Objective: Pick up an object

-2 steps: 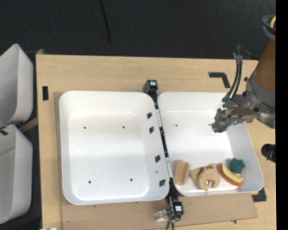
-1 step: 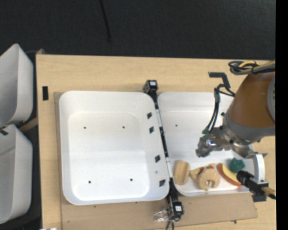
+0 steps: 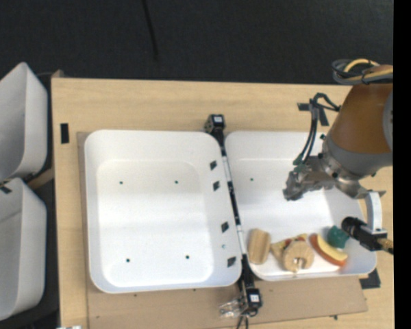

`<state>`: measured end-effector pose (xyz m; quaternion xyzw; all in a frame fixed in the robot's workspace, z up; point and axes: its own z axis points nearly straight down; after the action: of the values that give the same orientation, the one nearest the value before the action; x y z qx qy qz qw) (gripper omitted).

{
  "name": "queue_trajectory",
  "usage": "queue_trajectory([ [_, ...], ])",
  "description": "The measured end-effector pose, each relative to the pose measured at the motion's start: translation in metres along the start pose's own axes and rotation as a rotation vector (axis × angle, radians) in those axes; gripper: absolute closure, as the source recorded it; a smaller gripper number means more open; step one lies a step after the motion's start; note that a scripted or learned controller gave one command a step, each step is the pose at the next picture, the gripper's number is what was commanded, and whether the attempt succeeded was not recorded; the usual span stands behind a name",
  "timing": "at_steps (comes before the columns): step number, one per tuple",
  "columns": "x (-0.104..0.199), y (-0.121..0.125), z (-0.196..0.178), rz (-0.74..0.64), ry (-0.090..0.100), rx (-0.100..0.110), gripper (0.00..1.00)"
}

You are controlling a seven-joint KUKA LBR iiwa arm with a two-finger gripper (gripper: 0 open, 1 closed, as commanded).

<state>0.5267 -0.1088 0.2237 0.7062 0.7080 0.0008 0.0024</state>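
Wooden block (image 3: 259, 245) in right bin (image 3: 260, 162), near wall; arm (image 3: 359, 125) slants in, gripper (image 3: 296, 186) over bin middle, state unclear.

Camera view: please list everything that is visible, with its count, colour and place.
pale wooden bench: one, beige, under the bins
shallow white plastic bins: two, white, side by side
tan wooden block: one, light brown, right bin's near left corner
brown lumpy toy piece: one, tan, right of the block
red-and-cream slice-shaped toy: one, right bin's near right corner
green round piece: one, teal, beside the slice-shaped toy
robot arm: one, grey and orange, from right
hand: one, dark grey, over right bin
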Motion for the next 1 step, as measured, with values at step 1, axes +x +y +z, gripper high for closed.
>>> queue_trajectory([
  [1, -0.0434, -0.0396, 0.0329, 0.008, 0.0, 0.008, 1.0],
])
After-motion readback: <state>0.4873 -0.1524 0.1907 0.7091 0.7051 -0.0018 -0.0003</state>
